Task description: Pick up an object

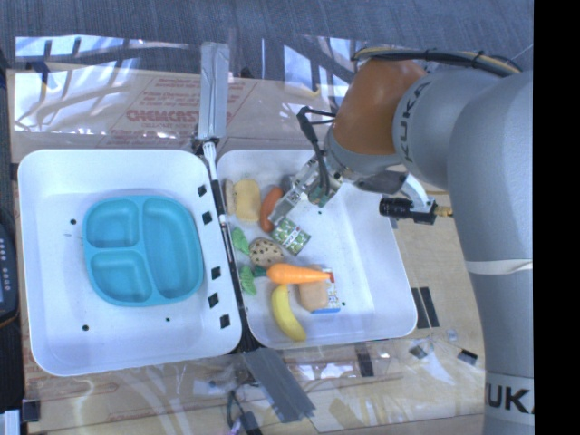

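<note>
The two-finger gripper (292,208) is seen low in the right white bin (381,275), directly above a small green-patterned can (292,236). Whether anything is clamped cannot be told. A straight vertical approach is advised, clear of the adjacent orange carrot (296,274).

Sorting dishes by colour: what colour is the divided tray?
Light blue tray, in the camera view.

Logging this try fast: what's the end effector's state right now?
End effector: low in the right bin, at a green-patterned object; open or closed cannot be told.
</note>
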Robot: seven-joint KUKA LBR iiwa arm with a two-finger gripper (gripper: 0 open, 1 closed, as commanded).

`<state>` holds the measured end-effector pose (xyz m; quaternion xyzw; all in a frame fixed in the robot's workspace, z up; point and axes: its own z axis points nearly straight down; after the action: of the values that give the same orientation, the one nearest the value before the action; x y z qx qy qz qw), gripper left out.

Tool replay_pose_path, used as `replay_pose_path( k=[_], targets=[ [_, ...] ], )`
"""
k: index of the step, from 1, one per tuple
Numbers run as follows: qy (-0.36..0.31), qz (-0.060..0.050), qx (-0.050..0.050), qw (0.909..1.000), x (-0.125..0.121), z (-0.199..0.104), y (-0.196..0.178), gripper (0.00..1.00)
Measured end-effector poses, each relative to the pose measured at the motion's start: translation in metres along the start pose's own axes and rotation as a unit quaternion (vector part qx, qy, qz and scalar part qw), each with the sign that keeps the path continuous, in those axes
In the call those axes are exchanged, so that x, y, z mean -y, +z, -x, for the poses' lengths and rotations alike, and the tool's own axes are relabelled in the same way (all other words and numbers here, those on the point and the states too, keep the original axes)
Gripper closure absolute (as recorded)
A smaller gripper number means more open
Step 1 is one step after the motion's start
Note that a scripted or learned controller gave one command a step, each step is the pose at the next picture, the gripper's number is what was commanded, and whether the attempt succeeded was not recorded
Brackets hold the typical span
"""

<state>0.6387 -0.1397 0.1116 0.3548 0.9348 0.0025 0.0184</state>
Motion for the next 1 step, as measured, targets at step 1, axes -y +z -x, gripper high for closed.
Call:
replay_pose_path(
  k=[1],
  targets=[
    [-0.097,-0.006,-0.014,0.9952,-0.0061,-0.037,-0.0774,0.0]
  ],
)
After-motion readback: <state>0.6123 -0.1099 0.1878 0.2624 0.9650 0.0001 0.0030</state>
